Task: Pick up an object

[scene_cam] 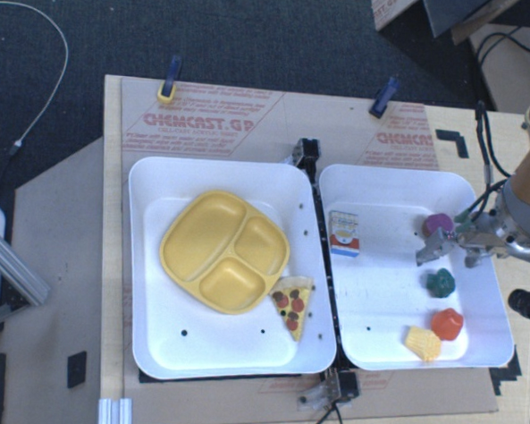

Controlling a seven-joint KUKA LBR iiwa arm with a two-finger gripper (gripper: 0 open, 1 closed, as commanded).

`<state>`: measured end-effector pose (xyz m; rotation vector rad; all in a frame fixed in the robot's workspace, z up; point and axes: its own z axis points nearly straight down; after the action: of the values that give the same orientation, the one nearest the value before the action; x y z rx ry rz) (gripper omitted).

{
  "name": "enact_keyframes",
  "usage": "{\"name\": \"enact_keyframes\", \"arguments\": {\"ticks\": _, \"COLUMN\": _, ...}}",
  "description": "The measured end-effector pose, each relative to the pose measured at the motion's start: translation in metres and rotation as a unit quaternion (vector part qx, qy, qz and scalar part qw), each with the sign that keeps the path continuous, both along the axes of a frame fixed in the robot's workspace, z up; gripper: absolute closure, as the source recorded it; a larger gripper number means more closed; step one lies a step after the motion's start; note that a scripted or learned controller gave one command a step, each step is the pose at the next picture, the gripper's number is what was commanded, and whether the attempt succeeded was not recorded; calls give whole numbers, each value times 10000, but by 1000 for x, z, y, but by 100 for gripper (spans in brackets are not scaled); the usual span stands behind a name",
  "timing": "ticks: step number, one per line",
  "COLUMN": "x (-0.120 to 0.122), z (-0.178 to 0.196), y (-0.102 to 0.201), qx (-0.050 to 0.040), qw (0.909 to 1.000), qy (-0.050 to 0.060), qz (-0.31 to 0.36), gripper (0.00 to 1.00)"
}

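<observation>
My gripper (448, 255) hovers over the right part of the right bin (378, 343), open, with nothing between its fingers (425, 253). A purple toy (437, 223) lies just behind its left finger. A dark green toy (440, 282) sits just in front of the gripper, below the gap. Nearer the front are a red-orange toy (448, 323) and a yellow toy (423, 343). A small white carton (344, 233) stands at the right bin's left side.
The left bin (145, 271) holds a yellow divided plate (225, 251) and a toy pizza slice (293, 305) by its right wall. Black clips (308, 152) join the bins at the back and front. The arm enters from the right edge.
</observation>
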<state>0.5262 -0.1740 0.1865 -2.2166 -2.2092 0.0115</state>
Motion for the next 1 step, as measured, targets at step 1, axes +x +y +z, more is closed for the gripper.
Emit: {"name": "enact_keyframes", "arguments": {"ticks": 1, "x": 3, "z": 7, "y": 0, "qx": -15, "qw": 10000, "qy": -66, "qz": 18, "gripper": 0}}
